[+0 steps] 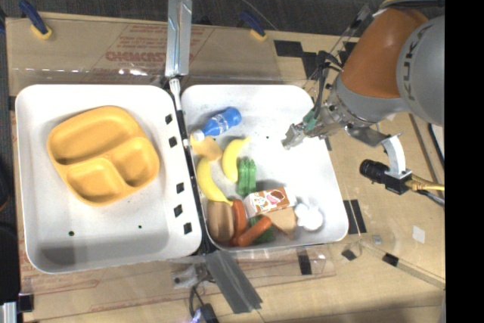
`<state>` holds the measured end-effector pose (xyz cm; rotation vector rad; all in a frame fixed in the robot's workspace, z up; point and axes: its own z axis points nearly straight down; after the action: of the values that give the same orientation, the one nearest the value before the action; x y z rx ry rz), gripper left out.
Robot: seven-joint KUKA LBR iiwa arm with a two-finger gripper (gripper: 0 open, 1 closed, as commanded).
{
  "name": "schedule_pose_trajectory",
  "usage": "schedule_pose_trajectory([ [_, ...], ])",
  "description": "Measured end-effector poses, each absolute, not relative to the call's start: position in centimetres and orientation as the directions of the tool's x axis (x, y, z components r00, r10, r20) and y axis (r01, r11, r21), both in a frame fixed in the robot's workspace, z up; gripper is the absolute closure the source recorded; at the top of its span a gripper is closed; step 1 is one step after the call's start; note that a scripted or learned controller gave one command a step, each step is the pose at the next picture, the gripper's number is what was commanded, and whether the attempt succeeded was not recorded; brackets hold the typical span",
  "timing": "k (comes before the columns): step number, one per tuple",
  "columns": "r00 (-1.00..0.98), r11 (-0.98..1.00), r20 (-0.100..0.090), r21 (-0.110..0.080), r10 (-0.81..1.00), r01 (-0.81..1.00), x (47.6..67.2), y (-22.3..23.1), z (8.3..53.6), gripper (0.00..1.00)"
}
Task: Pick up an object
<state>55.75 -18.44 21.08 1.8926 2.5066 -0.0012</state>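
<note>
The camera view is looking down on the bench, and nearest its bottom edge the right bin (321, 163) is crowding most of its load into its near left corner: a brown bread-like piece (220, 219), an orange carrot-like piece (252, 230), a small printed carton (268, 201) and a white lump (308, 215) are lying touching or overlapping, probably because loose things are sliding together against the near wall. A little farther up that bin's left wall, a long yellow banana (207, 179) is lying beside a shorter banana (234, 155) and a green piece (246, 176), and beyond them a blue bottle (220, 122) with a white cap is resting tilted toward the far left corner. Any of these could be serving as the object to pick up, and none is sitting between the fingers. The gripper (295, 135) is hanging above the bare floor near the bin's right wall, well apart from the pile, which I judge to be an approach rather than a grasp; whether its fingers are spread or closed I cannot tell at this angle. In the left bin (30, 238) a yellow divided tray (103, 153) is lying alone toward the far side. A metal clamp (178, 34) is standing at the far end of the seam between the bins, seemingly holding them in place.
</note>
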Motion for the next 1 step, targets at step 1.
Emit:
schedule_pose_trajectory([
  [1,-0.274,0.274,-0.001,-0.001,0.962,0.962,55.74,-18.44,21.07,0.0],
])
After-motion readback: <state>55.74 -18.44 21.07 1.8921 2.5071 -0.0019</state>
